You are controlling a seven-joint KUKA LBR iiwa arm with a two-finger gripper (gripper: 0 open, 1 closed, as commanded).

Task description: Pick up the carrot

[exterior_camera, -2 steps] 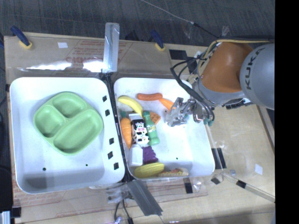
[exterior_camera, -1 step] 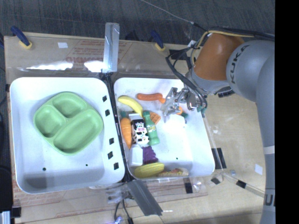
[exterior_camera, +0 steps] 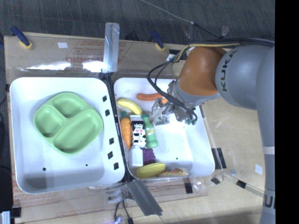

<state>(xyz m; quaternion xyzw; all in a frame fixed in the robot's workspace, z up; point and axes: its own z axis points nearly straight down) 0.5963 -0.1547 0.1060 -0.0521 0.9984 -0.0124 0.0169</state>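
The gripper [exterior_camera: 161, 112] hangs low over the middle of the right bin [exterior_camera: 200, 146], under the arm's orange band; how its jaws stand cannot be told, and nothing can be made out between them.

Along the near wall of that bin lies a yellow corn cob [exterior_camera: 150, 170], with a purple piece [exterior_camera: 149, 156] just behind it. A white carton [exterior_camera: 137, 141] with a black-and-white cow print runs from there toward the bin's middle, and a green bottle [exterior_camera: 149, 133] lies beside it on the right.

The carrot [exterior_camera: 126, 132] lies against the bin's left wall, touching the carton's left side. It is orange, smooth and tapered, lengthwise along the wall, its thicker end farther off. The gripper is a little to its right, apart from it.

Past the carrot's far end lies a yellow banana [exterior_camera: 129, 106], and farther still, near the far wall, a reddish sausage [exterior_camera: 148, 96].

In the left bin [exterior_camera: 28, 169] sits a green divided plate [exterior_camera: 68, 122], toward its far half.
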